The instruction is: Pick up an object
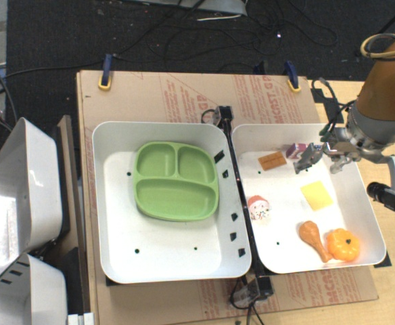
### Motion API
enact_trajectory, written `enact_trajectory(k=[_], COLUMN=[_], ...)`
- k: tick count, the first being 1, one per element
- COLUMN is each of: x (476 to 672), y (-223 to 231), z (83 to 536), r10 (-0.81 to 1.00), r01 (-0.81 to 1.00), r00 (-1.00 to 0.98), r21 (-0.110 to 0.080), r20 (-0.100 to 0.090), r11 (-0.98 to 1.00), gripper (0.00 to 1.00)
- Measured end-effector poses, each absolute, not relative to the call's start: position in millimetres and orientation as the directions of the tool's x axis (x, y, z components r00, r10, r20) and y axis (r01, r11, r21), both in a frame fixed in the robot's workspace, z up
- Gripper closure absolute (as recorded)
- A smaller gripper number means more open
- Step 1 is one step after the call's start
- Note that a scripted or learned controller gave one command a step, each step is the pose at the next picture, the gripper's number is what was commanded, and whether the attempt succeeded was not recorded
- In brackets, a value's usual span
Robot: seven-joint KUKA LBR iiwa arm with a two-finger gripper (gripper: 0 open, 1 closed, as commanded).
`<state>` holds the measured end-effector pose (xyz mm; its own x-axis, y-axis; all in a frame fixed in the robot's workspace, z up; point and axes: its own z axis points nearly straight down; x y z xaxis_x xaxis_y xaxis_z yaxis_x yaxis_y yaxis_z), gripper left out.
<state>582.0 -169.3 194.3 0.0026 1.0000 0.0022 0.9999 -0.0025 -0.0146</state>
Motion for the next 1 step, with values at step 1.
enact_trajectory(k=[1], x=[585.1], y=[-168.8], z=[203.0], r10=[1.0], r01=[1.0], r00=[-0.001], r21=[0.0], r20=[-0.001], r11=[0.001], gripper=[0.0])
